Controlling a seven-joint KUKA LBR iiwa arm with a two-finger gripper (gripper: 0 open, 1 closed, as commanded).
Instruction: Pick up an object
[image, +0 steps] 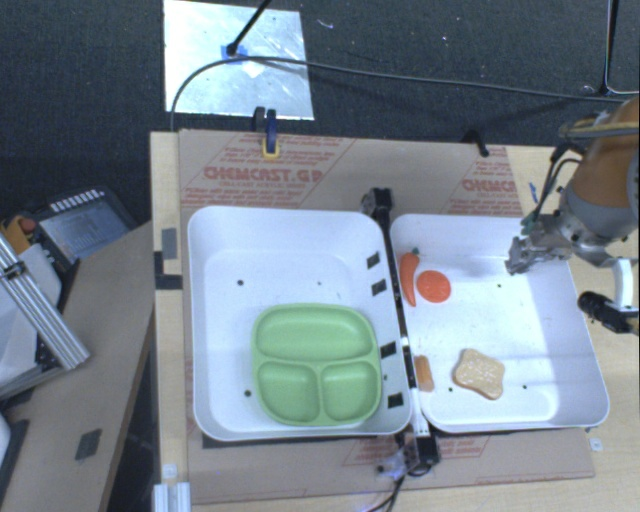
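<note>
In the right bin (560, 400) lie an orange carrot (409, 277) against the left wall, a round orange-red slice (434, 287) beside it, a tan bread slice (479, 373) toward the front, and a small orange piece (423, 373) at the front left wall. My gripper (517, 262) hangs over the back right part of this bin, well to the right of the round slice, with nothing visible between its fingers.
The left bin (230, 250) holds a green three-compartment plate (316, 363). A black divider clamp (380, 203) sits between the bins at the back. A yellow clamp (269, 135) stands on the bench's far edge. Cables cross the dark floor behind.
</note>
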